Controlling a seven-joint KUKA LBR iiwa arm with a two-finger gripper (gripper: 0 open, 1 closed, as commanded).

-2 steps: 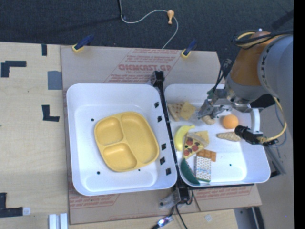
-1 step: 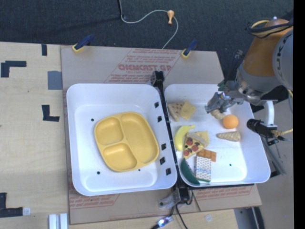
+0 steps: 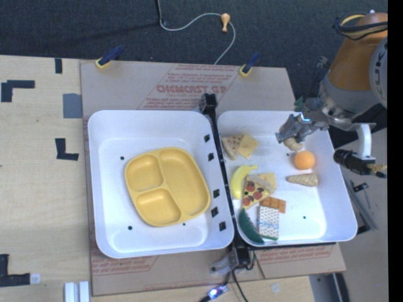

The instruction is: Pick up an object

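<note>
My jaws sit low over the far part of the right white bin, at a small tan food-shaped toy left of the round orange plastic ball. I cannot tell their opening. The toy looks light, rigid and smooth, likely to slip; I would grip across its narrow middle
</note>
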